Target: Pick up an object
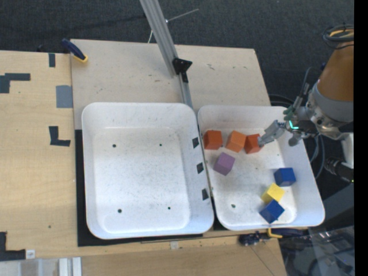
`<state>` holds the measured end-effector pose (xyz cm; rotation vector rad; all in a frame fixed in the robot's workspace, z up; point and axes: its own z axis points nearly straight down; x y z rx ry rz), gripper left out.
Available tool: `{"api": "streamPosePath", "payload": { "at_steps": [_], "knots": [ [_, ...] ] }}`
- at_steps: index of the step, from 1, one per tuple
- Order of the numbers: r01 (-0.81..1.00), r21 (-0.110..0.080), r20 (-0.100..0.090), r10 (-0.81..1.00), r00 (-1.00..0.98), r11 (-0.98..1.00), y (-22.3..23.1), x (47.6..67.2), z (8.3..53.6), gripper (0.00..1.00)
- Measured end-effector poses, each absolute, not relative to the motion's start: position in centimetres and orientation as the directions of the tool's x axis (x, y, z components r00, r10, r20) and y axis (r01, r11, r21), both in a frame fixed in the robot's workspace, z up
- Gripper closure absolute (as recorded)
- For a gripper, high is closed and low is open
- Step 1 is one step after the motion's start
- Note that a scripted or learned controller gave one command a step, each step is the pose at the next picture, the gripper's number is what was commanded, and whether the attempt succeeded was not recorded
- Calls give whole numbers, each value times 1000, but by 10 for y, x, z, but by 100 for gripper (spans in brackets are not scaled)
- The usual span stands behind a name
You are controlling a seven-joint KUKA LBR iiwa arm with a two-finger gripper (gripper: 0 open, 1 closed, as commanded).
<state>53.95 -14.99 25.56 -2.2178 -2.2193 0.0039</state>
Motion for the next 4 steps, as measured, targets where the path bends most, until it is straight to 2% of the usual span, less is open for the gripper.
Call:
{"api": "streamPosePath", "payload": {
  "at_steps": [1, 3, 4],
  "knots": [
    [1000, -2, 0, 1000, -2, 2, -150, 540, 257, 0],
    [1000, -6, 0, 1000, -1, 1, -156, 540, 163, 0],
    [1000, -8, 1, 1000, 0, 0, -158, 540, 99, 0]
  ]
}}
